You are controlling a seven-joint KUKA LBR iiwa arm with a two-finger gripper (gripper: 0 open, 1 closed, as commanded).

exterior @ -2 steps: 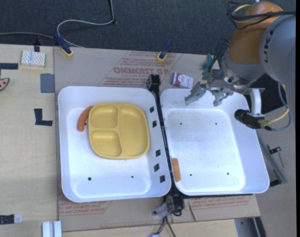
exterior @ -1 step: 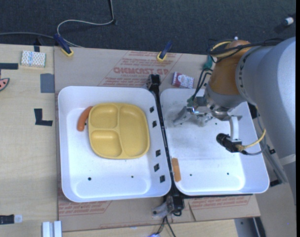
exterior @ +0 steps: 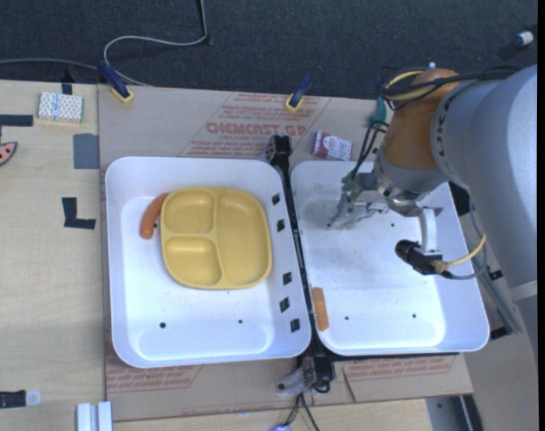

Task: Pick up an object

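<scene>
Object candidates: orange piece [exterior: 320,308] at right bin [exterior: 452,335] near-left edge; yellow plate [exterior: 216,237], orange sausage [exterior: 150,215] in left bin [exterior: 128,330]. Gripper [exterior: 346,215] low over right bin far-left, nothing visibly held, opening unclear. Step: reaching. Next: shift toward piece, descend, close.

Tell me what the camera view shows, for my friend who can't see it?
A grey robot arm's end effector hovers over the right bin, which has a small orange piece at its left edge. The left bin holds a yellow divided plate and an orange sausage.

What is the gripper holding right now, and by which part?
Nothing visible: the gripper hangs over the right bin, with no object between its fingers.
</scene>
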